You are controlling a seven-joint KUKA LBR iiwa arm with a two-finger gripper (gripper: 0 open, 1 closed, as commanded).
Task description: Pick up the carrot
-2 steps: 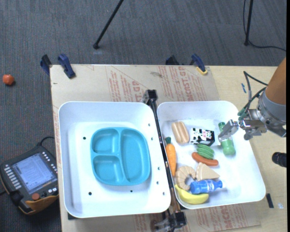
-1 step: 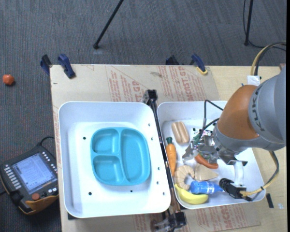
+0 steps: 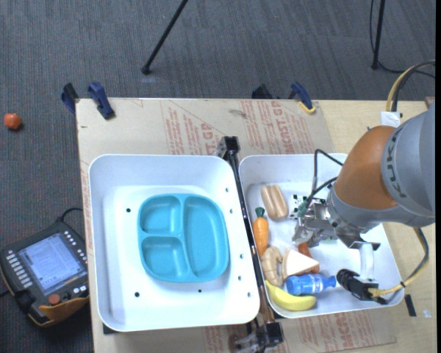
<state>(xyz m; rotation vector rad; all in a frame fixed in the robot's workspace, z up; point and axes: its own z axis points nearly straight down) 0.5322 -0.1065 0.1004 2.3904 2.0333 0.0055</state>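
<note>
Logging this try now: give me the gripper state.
Gripper: cannot be told; it sits low in the right bin, right of the carrot, which lies free.

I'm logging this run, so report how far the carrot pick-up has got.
Done: the arm has reached into the right bin, and the pincer sits low among the toy food. In hand: nothing visibly; the carrot lies flat by the bin's left wall, apart from the pincer, which is nearer the white wedge. Left: move over the carrot, grasp it and lift it.
</note>
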